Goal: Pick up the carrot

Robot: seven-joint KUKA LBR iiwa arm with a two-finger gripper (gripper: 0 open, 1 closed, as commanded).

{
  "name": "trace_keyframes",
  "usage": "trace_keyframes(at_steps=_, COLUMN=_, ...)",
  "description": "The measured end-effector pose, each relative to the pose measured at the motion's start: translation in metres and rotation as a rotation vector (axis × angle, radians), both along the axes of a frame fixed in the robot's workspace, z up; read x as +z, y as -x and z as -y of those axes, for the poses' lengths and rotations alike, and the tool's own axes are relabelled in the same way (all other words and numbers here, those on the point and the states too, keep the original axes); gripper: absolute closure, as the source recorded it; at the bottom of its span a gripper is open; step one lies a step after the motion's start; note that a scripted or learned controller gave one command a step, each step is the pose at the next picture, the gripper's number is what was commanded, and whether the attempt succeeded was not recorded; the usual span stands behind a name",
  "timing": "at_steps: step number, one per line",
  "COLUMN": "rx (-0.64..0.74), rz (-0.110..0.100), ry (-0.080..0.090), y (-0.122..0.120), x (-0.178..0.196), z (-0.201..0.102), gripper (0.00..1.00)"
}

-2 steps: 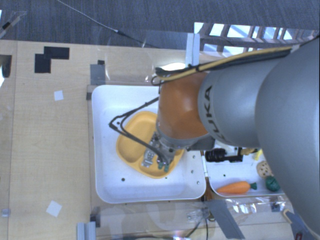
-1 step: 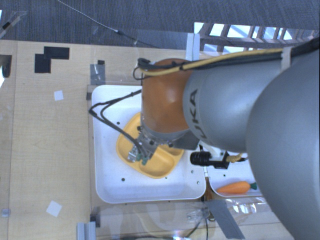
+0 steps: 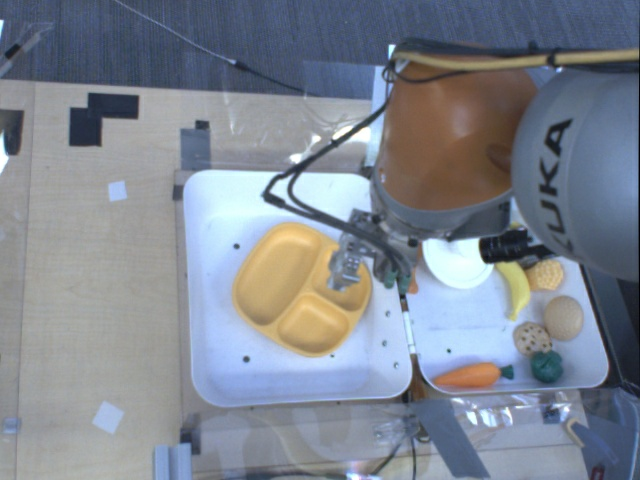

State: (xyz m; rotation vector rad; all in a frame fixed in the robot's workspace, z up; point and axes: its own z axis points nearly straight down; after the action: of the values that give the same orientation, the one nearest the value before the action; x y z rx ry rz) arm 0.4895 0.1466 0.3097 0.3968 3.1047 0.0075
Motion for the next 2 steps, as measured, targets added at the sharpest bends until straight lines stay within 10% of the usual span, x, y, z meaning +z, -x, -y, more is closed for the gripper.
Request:
trace_keyframes(at_steps=1, rx=0.08, rz=-0.007, ry=0.001, y=-0.026, x=-0.016, z=-0.061, gripper=1.0)
trace_keyframes(at_steps=2, rx=0.023, rz=-0.014, ry=0.003, y=0.004, x=-0.102, z=-0.09, gripper=1.0)
